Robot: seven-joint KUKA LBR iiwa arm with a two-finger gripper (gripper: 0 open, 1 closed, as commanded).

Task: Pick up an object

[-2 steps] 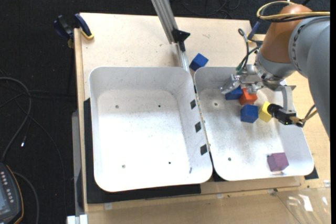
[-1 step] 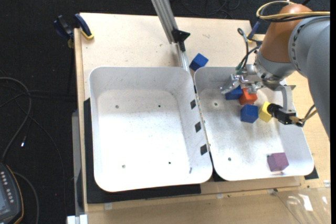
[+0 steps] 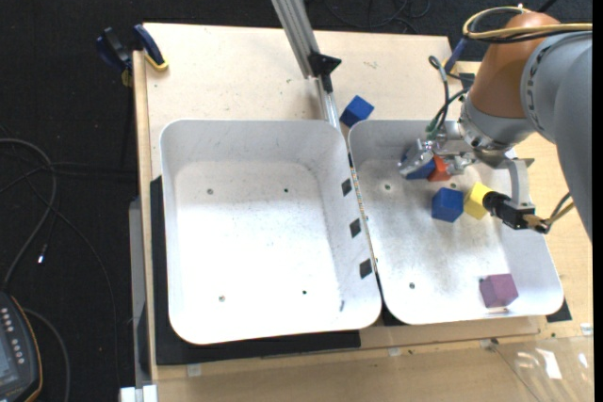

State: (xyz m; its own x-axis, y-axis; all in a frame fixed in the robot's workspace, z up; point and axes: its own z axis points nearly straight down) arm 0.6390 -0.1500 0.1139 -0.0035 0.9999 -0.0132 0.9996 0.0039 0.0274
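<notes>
In the right bin, far end: the gripper sits low over the floor of the right bin, arm reaching in from the view's right, with a tight little knot of things crowded around it
Claw state: cannot tell, since the metal tip is a bright blur against the white, so spread or pressed together is anyone's guess and nothing can be called held
Closest target: the orange-red piece, tucked right up against the claw on the view's right, touching or as good as
Also in the knot: a small blue piece peeking out just above the tip
Key relation: the orange-red piece lies off to the arm's side of the claw rather than squarely under it, so by my reading the pick turns on a small slide that way before any squeeze
Long axis: too small and too crowded to call
Next nearest: the blue cube, just beside the claw toward the near rim, with a yellow block touching its right face
Far option: the purple cube, well apart, down in the near right corner
Out of play: a second blue cube on the bench, outside both bins
Risk: the neighbours sit so close that a closing claw could nudge one away instead of catching it
</notes>
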